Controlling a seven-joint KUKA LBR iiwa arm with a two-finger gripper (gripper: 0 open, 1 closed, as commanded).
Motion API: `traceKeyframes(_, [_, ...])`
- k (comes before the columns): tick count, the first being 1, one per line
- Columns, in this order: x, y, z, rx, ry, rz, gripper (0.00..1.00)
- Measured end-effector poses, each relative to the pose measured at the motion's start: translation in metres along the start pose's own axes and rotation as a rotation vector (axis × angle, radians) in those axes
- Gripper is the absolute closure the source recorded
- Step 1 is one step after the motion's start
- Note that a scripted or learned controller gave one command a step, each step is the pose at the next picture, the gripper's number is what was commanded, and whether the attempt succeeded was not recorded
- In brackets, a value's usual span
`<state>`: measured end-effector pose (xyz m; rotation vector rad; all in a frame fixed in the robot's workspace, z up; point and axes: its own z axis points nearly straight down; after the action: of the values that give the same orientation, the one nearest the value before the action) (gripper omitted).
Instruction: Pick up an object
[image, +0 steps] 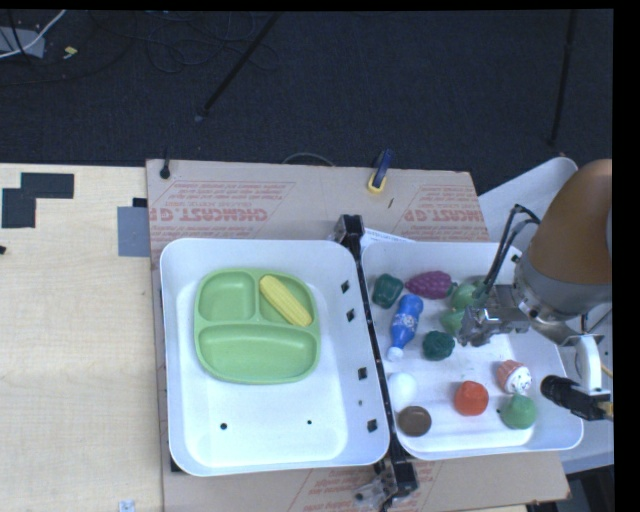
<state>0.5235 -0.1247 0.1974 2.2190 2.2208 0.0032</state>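
- Camera view: two white bins lie side by side on the bench. The left bin (200, 420) holds a green tray (255, 350), and a corn cob (285, 300) lies in the tray's compartment at 1 o'clock.
- The right bin (560, 435) holds the small objects. A dark green piece (387, 290) lies at 10 o'clock in it, a purple piece (432, 284) at 12 o'clock, and a blue bottle (404, 322) lies tilted just below them.
- A dark green ball (438, 346) sits near the middle of the bin. A white ball (401, 385) and a brown disc (414, 421) are at 7 o'clock, close to the divider.
- A red ball (471, 398) is at 6 o'clock, a green ball (518, 411) at 5 o'clock, and a red and white piece (516, 376) is just above that one.
- The arm (580, 235) comes in from 3 o'clock. The gripper (478, 325) is low over the middle of the right bin, beside a light green piece (463, 296).
- I cannot tell how the gripper stands, and I see no object clearly in it.
- My judgement: the step in hand is the reach or the grasp itself, and no object is lifted yet.
- The likely target is the light green piece or the dark green ball at 8 o'clock from the gripper; I cannot say which.
- The next move calls for closing on one object only and then a straight lift. The neighbours are near, so one may be pushed away.
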Motion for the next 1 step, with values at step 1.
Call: traceKeyframes(1, [-0.0005, 0.0008, -0.032, 0.002, 0.0, 0.0, 1.0])
